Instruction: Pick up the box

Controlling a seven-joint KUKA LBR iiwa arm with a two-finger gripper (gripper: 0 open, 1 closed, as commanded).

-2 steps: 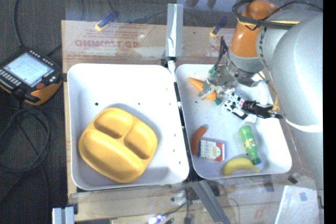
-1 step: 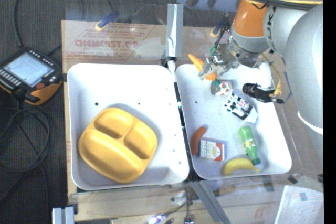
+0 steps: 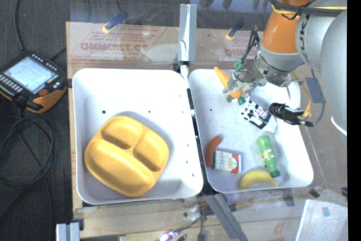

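A small red and white box (image 3: 227, 161) lies flat near the front of the right bin (image 3: 293, 175). A second small box (image 3: 255, 113), white with black marks, lies near the bin's middle right. My gripper (image 3: 237, 90) hangs over the back of the right bin, just up and left of the black and white box and far behind the red box. It stands next to an orange carrot (image 3: 221, 75). I see no box in the gripper.
A sausage (image 3: 212, 150) lies left of the red box. A green bottle (image 3: 268, 155) and a banana (image 3: 258, 179) lie to its right. The left bin (image 3: 90, 87) holds a yellow divided plate (image 3: 127, 154). A black cable end (image 3: 285, 113) hangs over the right bin.
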